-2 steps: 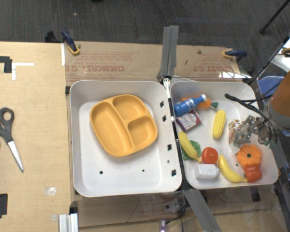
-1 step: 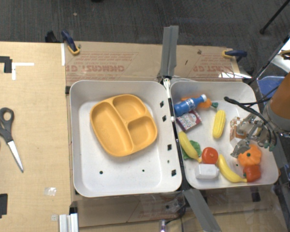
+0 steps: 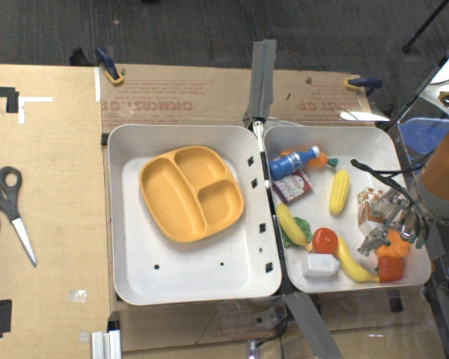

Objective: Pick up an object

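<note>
While the gripper hangs low by the right edge of the right bin, I cannot tell how wide it is or if it has hold of anything. Right by it sit an orange toy, a small box and a banana, with a tomato, corn and a blue bottle farther toward the left bin, which holds a yellow plate. The toys are packed close, so I think it could bump one or slip off.
</note>
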{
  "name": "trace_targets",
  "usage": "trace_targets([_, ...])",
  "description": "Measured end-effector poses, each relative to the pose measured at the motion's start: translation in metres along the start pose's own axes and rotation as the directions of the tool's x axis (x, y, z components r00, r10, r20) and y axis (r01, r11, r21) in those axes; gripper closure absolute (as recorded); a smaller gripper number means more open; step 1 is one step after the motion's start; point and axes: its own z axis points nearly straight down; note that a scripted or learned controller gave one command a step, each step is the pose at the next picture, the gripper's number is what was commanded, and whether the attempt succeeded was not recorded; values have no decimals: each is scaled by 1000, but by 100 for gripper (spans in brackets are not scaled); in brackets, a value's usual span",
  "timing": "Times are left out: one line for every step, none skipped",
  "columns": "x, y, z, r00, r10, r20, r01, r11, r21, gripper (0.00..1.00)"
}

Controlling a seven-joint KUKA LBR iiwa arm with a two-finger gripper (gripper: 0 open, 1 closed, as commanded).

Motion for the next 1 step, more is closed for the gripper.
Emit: trace_targets([-4,-6,1,998,56,-11,-57,998,-2,0])
